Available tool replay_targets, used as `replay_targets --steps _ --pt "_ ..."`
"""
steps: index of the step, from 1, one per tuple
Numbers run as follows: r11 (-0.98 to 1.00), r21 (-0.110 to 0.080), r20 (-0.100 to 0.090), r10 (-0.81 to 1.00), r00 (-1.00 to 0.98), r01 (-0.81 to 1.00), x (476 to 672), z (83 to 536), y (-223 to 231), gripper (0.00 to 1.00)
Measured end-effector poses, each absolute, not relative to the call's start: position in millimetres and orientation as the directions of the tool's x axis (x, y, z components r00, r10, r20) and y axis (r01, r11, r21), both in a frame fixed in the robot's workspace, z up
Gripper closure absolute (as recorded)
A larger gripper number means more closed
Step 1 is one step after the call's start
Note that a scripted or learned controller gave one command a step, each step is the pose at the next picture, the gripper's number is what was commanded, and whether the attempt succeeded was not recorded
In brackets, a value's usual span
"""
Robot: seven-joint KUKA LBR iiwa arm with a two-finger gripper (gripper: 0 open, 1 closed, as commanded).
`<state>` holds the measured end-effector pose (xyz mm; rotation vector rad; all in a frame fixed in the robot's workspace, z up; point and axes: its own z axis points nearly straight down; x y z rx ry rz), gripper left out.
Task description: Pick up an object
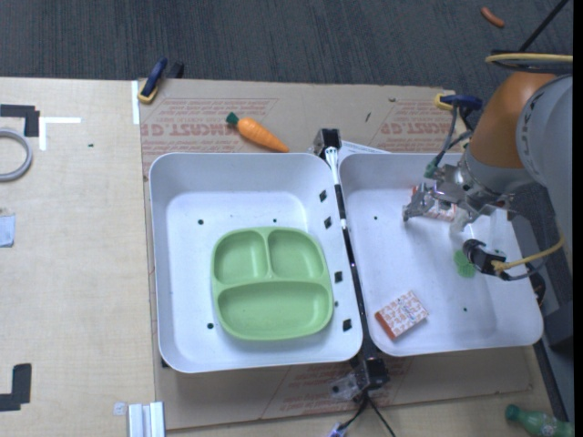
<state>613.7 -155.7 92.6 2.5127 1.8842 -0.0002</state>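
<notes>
Green plate [271,284] in left bin [173,244]

divided plate [271,283] in left bin [173,244], box [401,314] in right bin [510,321]

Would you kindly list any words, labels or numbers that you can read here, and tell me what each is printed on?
Red block lettering on the cardboard sheet behind the left bin: seen upside down, too blurred to read with confidence.
More red lettering on the cardboard behind the right bin: also upside down, not legible.
Red and white pattern on the small box in the right bin: too small to read.
</notes>
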Motion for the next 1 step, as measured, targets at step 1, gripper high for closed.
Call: replay_targets --steps 1 --pt "-0.039 0.002 -0.001 0.999 0.039 0.999 628.9 92.9 -144.2 0.00"
